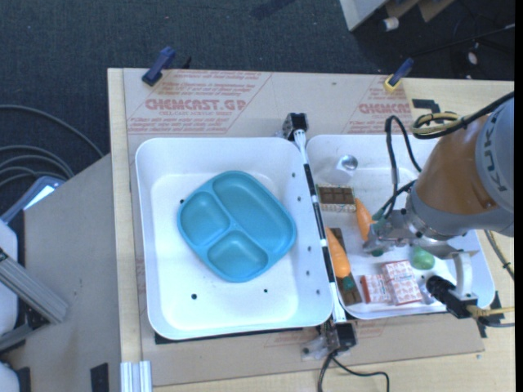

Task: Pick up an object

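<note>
Arm's low over the right bin (482, 288), tool (377, 243) among an orange carrot (337, 254), a red-patterned packet (395, 284) and a green piece (422, 260) crowding close, its grip I cannot tell

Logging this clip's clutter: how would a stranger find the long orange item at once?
Start at the right-hand white bin. Along its left wall, below the brown bar, lies the carrot-shaped toy, lengthwise. It is longer and slimmer than the short orange piece nearer the gripper.
</note>
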`<act>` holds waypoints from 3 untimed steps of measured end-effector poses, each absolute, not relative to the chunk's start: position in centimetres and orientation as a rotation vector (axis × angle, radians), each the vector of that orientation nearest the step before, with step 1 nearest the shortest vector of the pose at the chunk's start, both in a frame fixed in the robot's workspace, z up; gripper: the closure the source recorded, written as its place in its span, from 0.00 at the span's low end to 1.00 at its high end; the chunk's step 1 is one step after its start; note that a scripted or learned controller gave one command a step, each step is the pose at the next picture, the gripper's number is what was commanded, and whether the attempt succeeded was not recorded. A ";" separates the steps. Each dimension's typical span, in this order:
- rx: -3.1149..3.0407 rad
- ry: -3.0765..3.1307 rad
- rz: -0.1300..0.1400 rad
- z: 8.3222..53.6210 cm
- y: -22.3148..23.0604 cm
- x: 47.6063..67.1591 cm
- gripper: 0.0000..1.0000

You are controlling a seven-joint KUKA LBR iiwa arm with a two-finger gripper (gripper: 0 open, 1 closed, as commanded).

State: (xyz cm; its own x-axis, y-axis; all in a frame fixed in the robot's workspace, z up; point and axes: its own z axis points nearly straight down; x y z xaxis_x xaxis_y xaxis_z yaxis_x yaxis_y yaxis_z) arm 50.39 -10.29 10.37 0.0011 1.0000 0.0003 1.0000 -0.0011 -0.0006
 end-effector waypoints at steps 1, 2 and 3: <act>-2.222 -2.219 0.000 10.4 -10.3 50.4 0.00; -2.221 -2.222 0.000 8.5 -12.3 55.5 0.00; -2.219 -2.223 -0.001 8.5 -9.4 59.0 0.00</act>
